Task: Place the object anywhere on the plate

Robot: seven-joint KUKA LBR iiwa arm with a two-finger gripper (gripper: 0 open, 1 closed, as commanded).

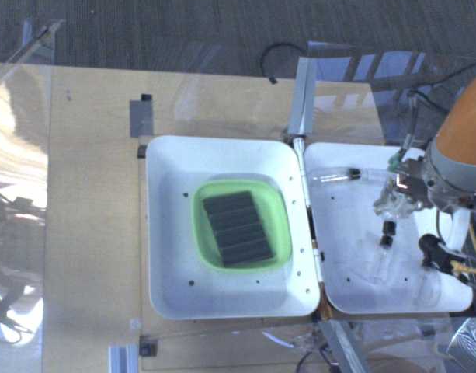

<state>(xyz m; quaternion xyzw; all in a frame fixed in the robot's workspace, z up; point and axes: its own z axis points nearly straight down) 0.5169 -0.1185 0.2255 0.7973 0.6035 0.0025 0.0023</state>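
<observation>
Dark block lying on the green plate, arm over the right bin.

The dark ribbed block [237,228] lies flat in the middle of the green plate [201,222] (slightly askew to the plate's edges), and the plate sits in the left bin [168,208]. The gripper [387,234] hangs over the right bin [346,286], well apart from the plate, with the orange-banded arm [463,134] entering from the right. Whether the jaws are wide or narrow I cannot tell; nothing visible sits between them.

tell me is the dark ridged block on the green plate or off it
On it. The dark ridged block lies flat inside the green plate in the left bin, green rim showing all around.
</observation>
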